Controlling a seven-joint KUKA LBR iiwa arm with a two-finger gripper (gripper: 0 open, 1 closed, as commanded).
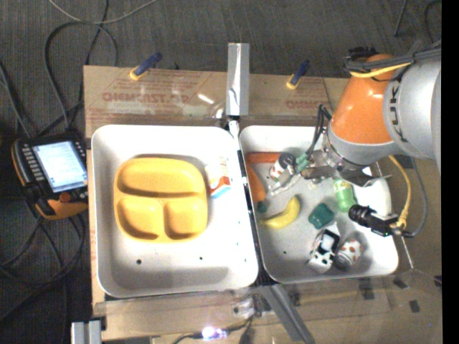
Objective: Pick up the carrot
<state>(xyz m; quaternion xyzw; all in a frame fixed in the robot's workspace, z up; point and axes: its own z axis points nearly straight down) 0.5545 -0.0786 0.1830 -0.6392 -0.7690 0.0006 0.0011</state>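
Observation:
The carrot (254, 181) is orange with a green stalk end and lies along the left wall of the right bin (373, 267), stalk end towards the front. My gripper (285, 174) hangs low over the back left part of that bin, just right of the carrot. Nothing orange shows in it. A small red and white item (278, 169) sits right at the gripper's tip, partly hidden by it.
A banana (283, 213) lies just in front of the gripper, with a green block (321, 215), a green bottle (344, 194), a black and white item (324, 249) and a can (349, 252) further right. The left bin (104, 264) holds a yellow compartment tray (161, 198) and a red and white packet (219, 180).

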